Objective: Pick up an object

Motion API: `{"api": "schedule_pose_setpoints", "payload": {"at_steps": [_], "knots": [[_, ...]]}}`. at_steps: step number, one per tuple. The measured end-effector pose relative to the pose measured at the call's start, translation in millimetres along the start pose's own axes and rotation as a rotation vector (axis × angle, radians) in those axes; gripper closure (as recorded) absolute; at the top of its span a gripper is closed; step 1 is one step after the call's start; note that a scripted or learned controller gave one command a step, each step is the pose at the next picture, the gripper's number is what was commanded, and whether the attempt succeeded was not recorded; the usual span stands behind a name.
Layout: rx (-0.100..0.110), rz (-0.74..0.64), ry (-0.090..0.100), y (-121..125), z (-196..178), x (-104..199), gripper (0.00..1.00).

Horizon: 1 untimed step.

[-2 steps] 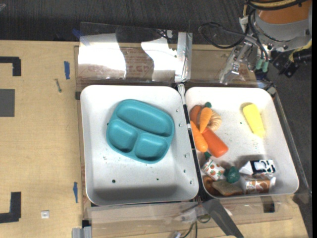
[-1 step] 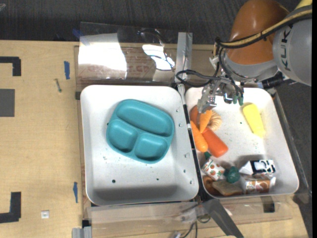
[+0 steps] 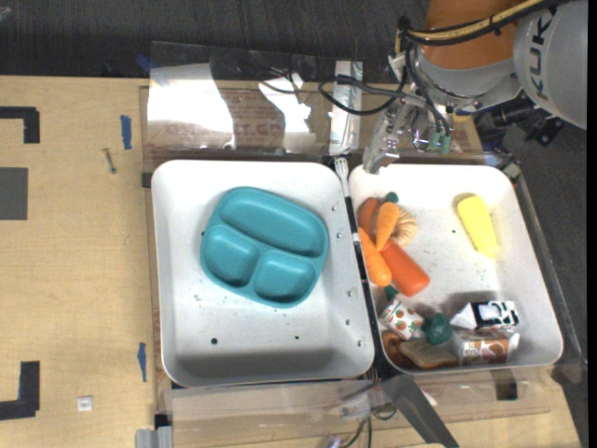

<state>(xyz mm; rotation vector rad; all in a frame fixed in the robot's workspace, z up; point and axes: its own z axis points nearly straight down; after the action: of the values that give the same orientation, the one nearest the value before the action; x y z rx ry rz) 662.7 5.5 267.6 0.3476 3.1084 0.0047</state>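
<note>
1. Camera view: my pincer (image 3: 403, 138) hangs over the far edge of the right bin (image 3: 534, 250), near that bin's far left corner. It sits among cables and clutter, so I cannot tell how it stands or whether anything is in it.
2. Things I could pick lie in the right bin: carrots (image 3: 390, 250) piled against its left wall, a yellow piece (image 3: 478, 222) alone toward the far right, and a crowd along the near edge with a small carton (image 3: 491, 315) and a green-topped piece (image 3: 436, 328).
3. Risk at the carrots: they touch one another and hug the wall, so I judge a descent there could strike the wall or pinch two at once and drop both.
4. Risk at the near edge: those items overlap, and a grasp could skid off or drag a neighbour along.
5. The yellow piece stands well apart, likely the safest target, though its rounded shape may slip.
6. The left bin (image 3: 177, 250) holds a teal divided tray (image 3: 264, 245); broad and shallow, it probably offers little to grip.
</note>
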Motion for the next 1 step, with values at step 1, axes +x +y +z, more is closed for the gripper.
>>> {"api": "schedule_pose_setpoints", "payload": {"at_steps": [1], "knots": [[0.003,-0.057,0.016,46.7,77.3,40.6,1.0]]}}
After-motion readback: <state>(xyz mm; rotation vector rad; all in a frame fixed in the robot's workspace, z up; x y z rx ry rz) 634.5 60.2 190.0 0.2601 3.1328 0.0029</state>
